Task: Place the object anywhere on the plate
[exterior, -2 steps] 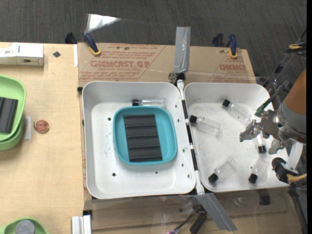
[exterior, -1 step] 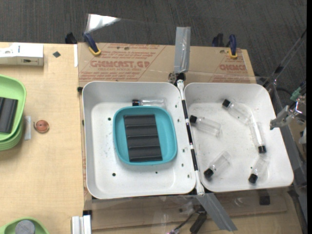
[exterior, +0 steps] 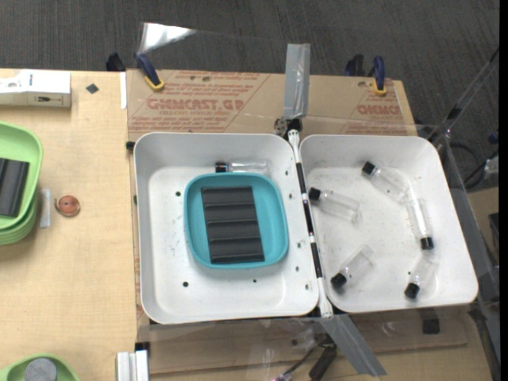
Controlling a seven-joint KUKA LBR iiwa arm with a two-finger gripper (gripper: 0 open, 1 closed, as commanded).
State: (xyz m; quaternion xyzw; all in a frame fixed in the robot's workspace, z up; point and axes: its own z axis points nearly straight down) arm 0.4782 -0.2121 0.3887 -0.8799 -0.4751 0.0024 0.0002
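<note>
Vials with black caps lie scattered in the right bin (exterior: pixel 444 165); we count five, one (exterior: pixel 333 202) near its left wall. At centre left, the teal plate (exterior: pixel 274 213) holds a black ridged insert (exterior: pixel 232 224), a sixth vial (exterior: pixel 238 167) just above it.

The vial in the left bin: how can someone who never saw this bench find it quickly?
Start at the left white bin, which holds a teal plate. Just beyond the plate's far edge lies one clear vial with a black cap. The other vials all lie in the right bin; this one lies alone beside the plate.
</note>
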